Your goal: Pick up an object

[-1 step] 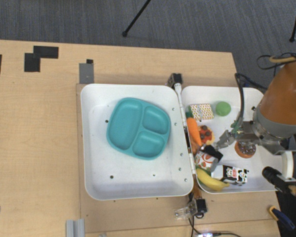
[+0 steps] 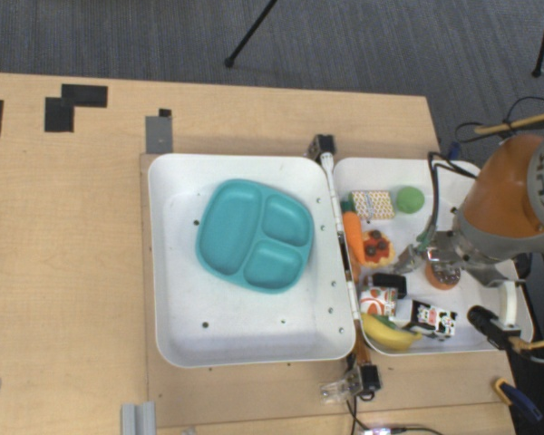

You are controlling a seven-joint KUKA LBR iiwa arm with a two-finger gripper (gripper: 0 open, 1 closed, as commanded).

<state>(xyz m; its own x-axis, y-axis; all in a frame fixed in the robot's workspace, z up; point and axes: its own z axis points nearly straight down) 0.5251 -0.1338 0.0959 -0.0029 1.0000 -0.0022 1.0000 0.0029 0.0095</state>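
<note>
Pale wood covers the bench (image 2: 63, 270), which fills most of the frame below a strip of grey carpet (image 2: 118, 16) along the top. Nearest the bottom edge, a small clear clip (image 2: 343, 388) lies just under the seam where the two white bins meet. In the right bin (image 2: 490, 344), at the lower right of the frame, a banana (image 2: 387, 333) rests against the near rim, with a black-and-white toy (image 2: 433, 319) just beside it to the right and a red-and-white packet (image 2: 378, 299) just above it. Farther up, the gripper (image 2: 415, 259) hangs low over the middle of this bin; whether it is spread or pinched together I cannot tell, and nothing can be seen held in it. Left of it sit a red and black item (image 2: 375, 246) and a carrot (image 2: 352, 234) lying along the bin's left wall. Beyond those, a checkered block (image 2: 373, 205) and a green ball (image 2: 410, 199) lie near the far rim. The left bin (image 2: 177, 333), at the frame's centre, holds a teal divided plate (image 2: 254, 234). The arm's orange band (image 2: 512, 193) sits at the right edge.
</note>
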